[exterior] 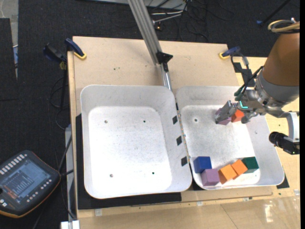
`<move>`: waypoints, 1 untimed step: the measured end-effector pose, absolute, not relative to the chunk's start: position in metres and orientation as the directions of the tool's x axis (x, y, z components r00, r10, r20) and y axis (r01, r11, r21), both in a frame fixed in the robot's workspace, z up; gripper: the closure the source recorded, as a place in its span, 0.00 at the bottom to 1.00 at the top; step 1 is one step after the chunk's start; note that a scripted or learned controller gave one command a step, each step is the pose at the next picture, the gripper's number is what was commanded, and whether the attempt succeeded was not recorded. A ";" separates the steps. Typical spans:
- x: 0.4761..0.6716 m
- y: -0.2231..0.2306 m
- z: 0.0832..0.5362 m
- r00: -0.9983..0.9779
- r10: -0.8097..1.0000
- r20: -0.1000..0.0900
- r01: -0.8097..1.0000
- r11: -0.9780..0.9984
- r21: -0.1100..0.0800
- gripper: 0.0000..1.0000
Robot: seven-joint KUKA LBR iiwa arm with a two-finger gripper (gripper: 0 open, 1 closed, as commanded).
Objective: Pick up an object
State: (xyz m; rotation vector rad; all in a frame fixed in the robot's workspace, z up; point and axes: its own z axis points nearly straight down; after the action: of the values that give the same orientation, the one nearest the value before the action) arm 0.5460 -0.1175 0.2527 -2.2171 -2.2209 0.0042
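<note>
My gripper hangs over the upper middle of the right bin. A small red-orange block sits between its grey fingers, and the gripper is shut on it. Whether the block is off the bin floor I cannot tell. Along the right bin's front edge lie a blue block, a purple block, an orange block and a green block, close together and well below the gripper.
The left bin adjoins the right one. A slanted metal pole ends near the bins' shared back edge. Clamps grip the board's back corners. A teach pendant lies at lower left.
</note>
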 end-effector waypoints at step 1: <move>0.547 -0.118 0.255 0.000 1.000 0.000 1.000 0.000 0.000 0.00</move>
State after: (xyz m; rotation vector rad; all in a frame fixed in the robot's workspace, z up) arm 0.5467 -0.1177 0.2549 -2.2213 -2.2218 0.0001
